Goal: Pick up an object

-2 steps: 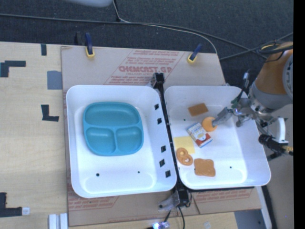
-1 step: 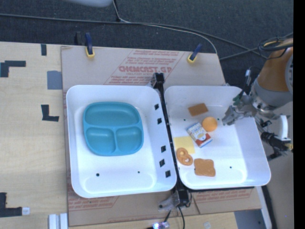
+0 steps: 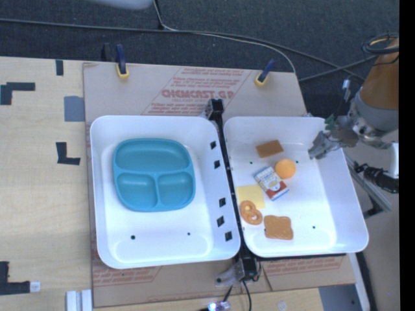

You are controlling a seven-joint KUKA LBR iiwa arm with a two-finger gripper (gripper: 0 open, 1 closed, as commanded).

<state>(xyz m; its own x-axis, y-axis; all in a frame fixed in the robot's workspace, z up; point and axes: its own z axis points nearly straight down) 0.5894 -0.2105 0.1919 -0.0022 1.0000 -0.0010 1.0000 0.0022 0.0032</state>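
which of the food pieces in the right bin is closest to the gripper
The orange ball, the only round piece. It lies nearer the gripper than the brown cracker or the small carton beside it.

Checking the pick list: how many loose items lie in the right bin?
6, all in the right bin: brown cracker, orange ball, small carton, yellow square, pretzel, toast. None seem hidden.

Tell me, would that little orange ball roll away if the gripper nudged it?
Probably. The orange ball looks round and smooth, so a sideways push would likely send it across the white bin. The small carton beside it might stop it on that side. Its curved surface could also slip from the gripper.
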